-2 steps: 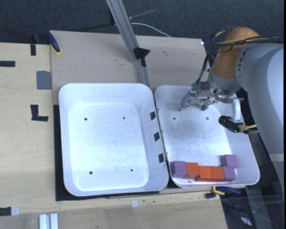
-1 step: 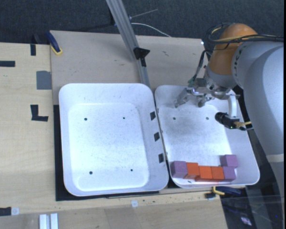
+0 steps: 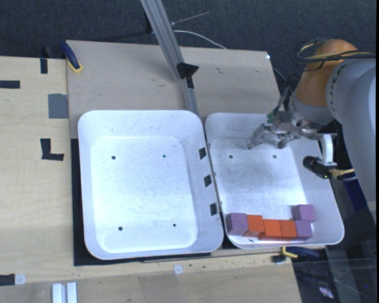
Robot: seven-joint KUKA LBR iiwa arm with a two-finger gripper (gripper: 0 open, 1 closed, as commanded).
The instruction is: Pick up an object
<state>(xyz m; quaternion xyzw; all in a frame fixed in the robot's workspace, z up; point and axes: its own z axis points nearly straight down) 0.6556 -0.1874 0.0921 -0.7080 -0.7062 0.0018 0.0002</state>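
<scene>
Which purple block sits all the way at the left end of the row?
The purple block at the row's left end, in the right bin. Orange blocks lie between it and the other purple blocks on the right.

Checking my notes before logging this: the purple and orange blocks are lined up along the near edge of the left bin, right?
Not quite. The camera view shows the purple and orange blocks lined up along the near edge of the right bin, not the left bin.

Grey arm [image 3: 360, 106], orange wrist band [image 3: 316, 81]
</scene>
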